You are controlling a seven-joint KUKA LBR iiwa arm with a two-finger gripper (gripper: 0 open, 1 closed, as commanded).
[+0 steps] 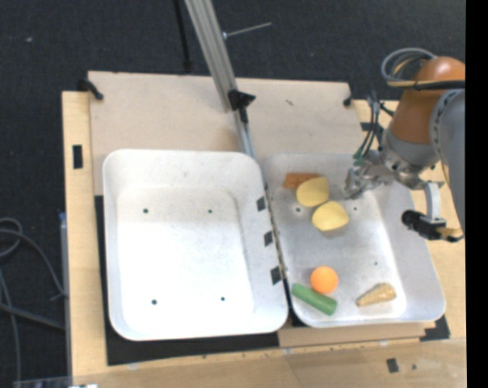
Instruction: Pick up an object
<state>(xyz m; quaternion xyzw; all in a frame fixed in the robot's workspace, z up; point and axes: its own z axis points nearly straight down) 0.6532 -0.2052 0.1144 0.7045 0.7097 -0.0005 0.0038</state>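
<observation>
The grey arm's two-finger gripper (355, 186) hangs over the far part of the right shallow white bin (410, 277), just beside two pale yellow rounded pieces (313, 191) (330, 216); whether its jaws are apart or together cannot be told, as the tip looks small and blurred. An orange-brown flat piece (296, 179) lies behind the yellow ones. Near the front edge sit an orange ball (324, 280), a green cylinder (313, 298) and a tan wedge (376, 295). The left shallow white bin (115, 217) lies alongside.

Tool (355, 186) above right bin (405, 297), beside two yellow pieces (321, 204); orange ball (325, 280) near green stick (313, 299)
</observation>
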